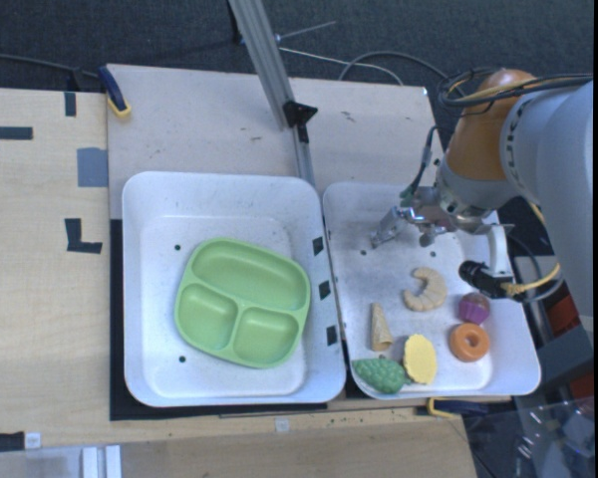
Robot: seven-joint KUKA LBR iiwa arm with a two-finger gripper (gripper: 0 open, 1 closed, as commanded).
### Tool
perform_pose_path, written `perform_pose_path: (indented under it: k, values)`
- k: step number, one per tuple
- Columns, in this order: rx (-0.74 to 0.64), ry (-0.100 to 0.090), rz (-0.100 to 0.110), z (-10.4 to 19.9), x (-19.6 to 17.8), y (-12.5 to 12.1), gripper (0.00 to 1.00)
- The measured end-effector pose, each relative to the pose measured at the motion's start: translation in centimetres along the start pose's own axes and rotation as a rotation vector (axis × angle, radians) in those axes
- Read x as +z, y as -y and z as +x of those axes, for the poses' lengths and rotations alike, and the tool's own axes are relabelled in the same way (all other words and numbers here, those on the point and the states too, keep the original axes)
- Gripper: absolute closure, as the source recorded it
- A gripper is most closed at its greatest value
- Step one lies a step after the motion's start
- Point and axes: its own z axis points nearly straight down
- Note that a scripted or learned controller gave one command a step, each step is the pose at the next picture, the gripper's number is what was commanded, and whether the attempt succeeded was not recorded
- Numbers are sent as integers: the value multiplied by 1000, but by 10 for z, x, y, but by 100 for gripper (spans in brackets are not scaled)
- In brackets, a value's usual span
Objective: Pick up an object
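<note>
The right bin [354, 217] holds several toy foods. A tan croissant [426, 290] lies near its middle, with a purple piece [473, 309] and an orange ring [468, 342] to its right. A tan cone [380, 327], a yellow piece [420, 358] and a green broccoli [381, 373] lie along the front. My gripper [404, 235] hangs low over the bin's back part, above and behind the croissant. It is open, with nothing between its fingers.
The left bin [140, 267] holds a light green divided plate [243, 304]. A slanted metal post [269, 58] rises behind the two bins. Black cables hang beside the arm at the right bin's right edge [498, 277].
</note>
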Motion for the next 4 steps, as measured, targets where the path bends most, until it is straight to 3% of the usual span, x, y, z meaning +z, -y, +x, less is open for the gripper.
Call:
perform_pose_path:
  k: [1,2,3,4]
  values:
    - [-2,0,-4,1,-13,-1,100]
    - [0,1,-12,-4,-70,-10,100]
    - [0,0,-9,-4,-99,-11,100]
    - [-4,-2,-5,40,-110,12,100]
